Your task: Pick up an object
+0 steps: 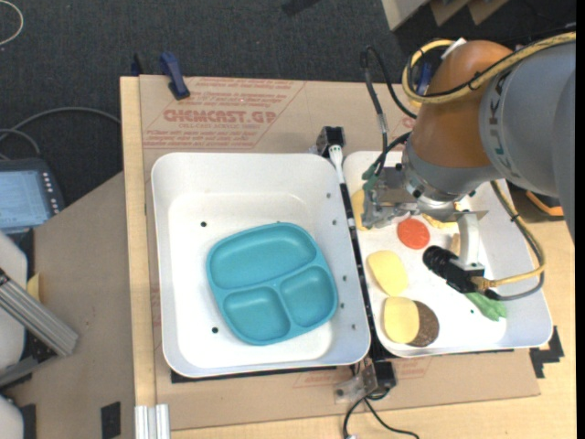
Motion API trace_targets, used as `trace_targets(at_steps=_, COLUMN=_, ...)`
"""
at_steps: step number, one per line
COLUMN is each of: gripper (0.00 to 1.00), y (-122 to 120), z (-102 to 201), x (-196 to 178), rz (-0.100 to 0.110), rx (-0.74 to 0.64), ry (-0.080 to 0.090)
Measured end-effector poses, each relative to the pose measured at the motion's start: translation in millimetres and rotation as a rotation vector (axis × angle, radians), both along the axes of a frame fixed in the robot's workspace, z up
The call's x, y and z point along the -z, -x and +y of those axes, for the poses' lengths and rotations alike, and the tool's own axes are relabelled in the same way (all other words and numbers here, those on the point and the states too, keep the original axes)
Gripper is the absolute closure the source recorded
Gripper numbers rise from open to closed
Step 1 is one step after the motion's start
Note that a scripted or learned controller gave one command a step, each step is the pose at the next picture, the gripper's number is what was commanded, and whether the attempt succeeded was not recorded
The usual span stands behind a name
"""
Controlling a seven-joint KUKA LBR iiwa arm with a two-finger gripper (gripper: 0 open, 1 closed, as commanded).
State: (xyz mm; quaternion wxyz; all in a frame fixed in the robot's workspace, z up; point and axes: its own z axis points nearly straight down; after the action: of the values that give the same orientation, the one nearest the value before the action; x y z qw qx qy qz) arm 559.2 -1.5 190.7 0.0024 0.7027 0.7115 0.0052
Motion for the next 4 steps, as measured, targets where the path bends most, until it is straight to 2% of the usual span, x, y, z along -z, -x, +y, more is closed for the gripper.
trace_targets(at_steps=1, gripper=1.00, y=34, z=1, x=-134, rz=-0.002, rx=0.010, ry=0.003)
trace_targets(at_steps=2, gripper=1.00, y=39, z=-89, x=-206, rz=-0.001, rx=0.021, ry=0.009)
trace_targets(at_steps=3, gripper=1.00, y=82, z=-129, x=-146, rz=0.017, rx=0.018, ry=0.003)
trace_targets(at_steps=4, gripper=1.00, y=19, z=-76, x=-130, rz=0.006, rx=0.008, ry=0.006)
